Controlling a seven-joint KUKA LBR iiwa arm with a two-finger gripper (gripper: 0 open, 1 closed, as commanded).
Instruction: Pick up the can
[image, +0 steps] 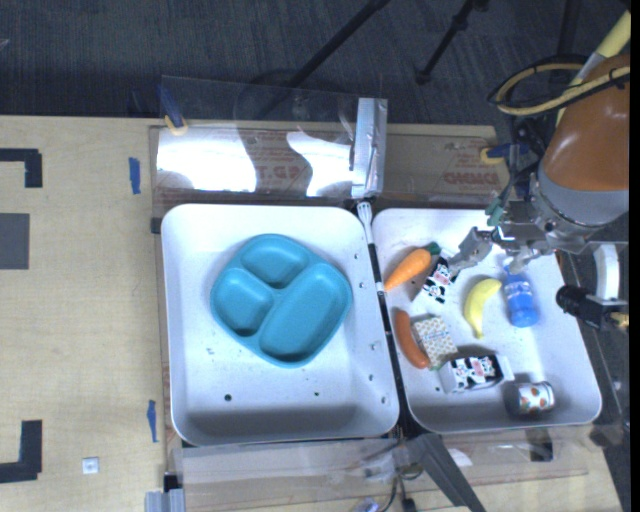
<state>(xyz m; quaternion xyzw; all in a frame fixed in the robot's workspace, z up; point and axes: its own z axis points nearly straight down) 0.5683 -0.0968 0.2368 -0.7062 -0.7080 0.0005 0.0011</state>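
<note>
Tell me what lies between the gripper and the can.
In the camera view, the banana lies between the gripper and the can, with the black-and-white carton just left of that line.

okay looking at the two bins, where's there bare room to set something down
Left bin: bare white floor along the near edge and in the corners around the blue divided plate. Right bin: crowded. Carrot, banana, blue bottle and can leave only a small patch near its right wall, between bottle and can.
</note>
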